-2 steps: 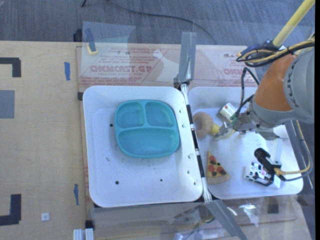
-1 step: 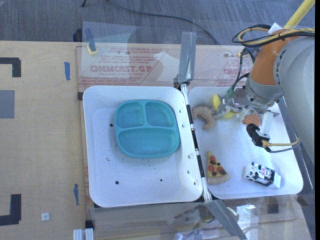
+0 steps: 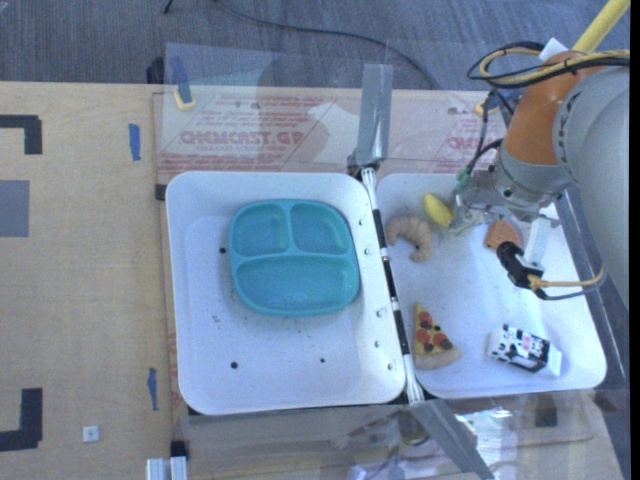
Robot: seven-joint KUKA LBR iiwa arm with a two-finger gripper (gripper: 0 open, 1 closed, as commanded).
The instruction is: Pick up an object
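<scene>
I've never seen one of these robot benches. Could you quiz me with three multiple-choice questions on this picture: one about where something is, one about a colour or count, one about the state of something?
1. Where does the pizza slice toy lie?
A. On the divided plate
B. In the right bin, near its front left corner
C. On the wooden bench outside the bins

2. What colour is the divided plate?
A. Red
B. Yellow
C. Teal blue

3. How does the divided plate sit in the left bin?
A. Flat, compartments facing up
B. Standing on edge
C. Stacked on the croissant

Answers:
1. B, since it rests on the right bin floor beside the divider.
2. C, as all three compartments look teal.
3. A, because its three hollows face the camera while the croissant toy lies in the other bin.
</scene>
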